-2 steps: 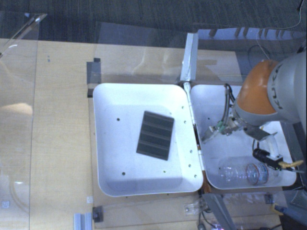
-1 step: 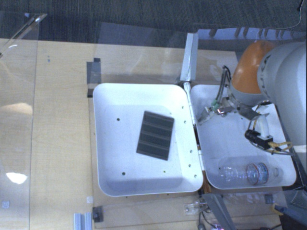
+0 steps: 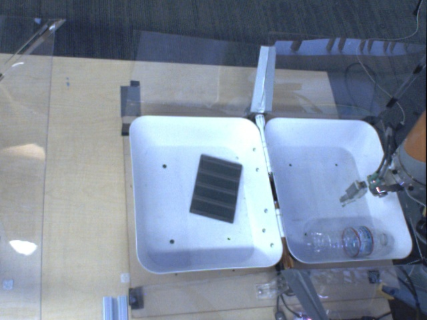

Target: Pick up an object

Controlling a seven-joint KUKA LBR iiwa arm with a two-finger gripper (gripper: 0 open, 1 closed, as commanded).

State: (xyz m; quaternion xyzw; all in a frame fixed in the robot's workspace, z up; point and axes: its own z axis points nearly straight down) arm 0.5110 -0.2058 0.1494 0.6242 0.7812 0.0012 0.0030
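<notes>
Two white bins side by side on a wood bench. Left bin (image 3: 150,179) holds a dark ribbed pad (image 3: 216,188), lying flat near the middle, slightly tilted. Right bin (image 3: 320,139) has a clear plastic bottle (image 3: 347,240) on its side along the near wall, blue label toward its right end. Gripper (image 3: 360,190) hangs over the right bin's right part, above the bottle and apart from it, w/ nothing between its fingers; open or closed, can't tell. Arm (image 3: 410,152) comes in from the right edge.
</notes>
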